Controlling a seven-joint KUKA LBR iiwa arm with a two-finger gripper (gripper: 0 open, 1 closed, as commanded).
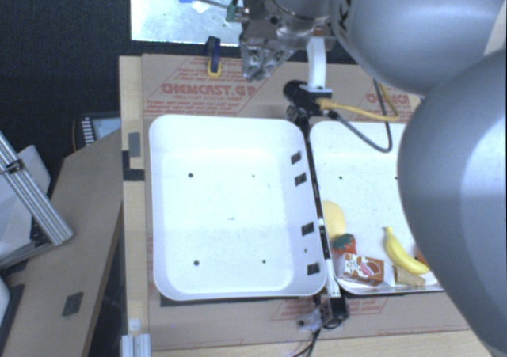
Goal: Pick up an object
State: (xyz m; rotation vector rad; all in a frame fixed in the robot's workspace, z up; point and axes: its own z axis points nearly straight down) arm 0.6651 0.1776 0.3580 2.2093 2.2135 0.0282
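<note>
The gripper (pixel 257 62) hangs high over the bench's far edge, at about twelve o'clock from the left bin (pixel 170 189); whether it is released or clenched I cannot tell, and nothing is visibly in it. The pickable things lie well apart from it, toward five o'clock, in the right bin's (pixel 356 165) near corner: a banana (pixel 402 254), a small carton (pixel 363 269) and a yellow piece (pixel 334 218). I'd aim for the banana, approaching straight down across its narrow width, clear of the wall.
</note>
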